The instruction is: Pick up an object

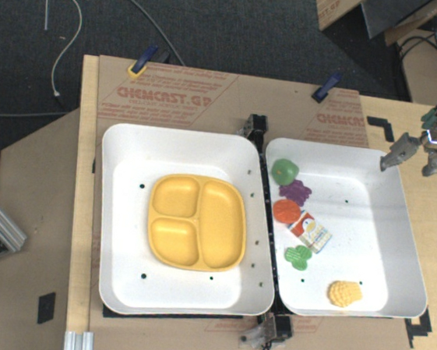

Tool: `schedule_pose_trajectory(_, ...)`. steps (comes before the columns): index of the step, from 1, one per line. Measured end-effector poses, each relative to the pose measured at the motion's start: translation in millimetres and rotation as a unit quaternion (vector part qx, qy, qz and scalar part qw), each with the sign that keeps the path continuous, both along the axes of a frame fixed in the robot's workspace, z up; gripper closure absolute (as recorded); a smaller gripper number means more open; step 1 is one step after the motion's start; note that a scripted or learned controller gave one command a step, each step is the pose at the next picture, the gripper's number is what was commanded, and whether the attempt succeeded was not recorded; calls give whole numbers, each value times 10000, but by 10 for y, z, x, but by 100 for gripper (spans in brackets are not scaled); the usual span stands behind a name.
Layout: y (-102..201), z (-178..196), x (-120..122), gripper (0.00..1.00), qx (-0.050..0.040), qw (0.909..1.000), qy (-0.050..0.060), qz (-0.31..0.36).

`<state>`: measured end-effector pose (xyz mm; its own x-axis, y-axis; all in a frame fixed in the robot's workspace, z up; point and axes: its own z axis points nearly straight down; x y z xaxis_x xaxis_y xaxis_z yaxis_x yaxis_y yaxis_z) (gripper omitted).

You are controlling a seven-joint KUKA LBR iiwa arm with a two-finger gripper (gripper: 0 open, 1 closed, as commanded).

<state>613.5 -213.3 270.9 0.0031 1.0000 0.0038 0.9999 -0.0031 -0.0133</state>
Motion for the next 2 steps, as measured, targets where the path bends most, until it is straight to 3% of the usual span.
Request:
schedule_pose_trajectory(1,8,76,23,0,-16,10000,-64,18)
schedule_pose_trajectory(2,-50,-521,34,0,-9,10000,-38,14)
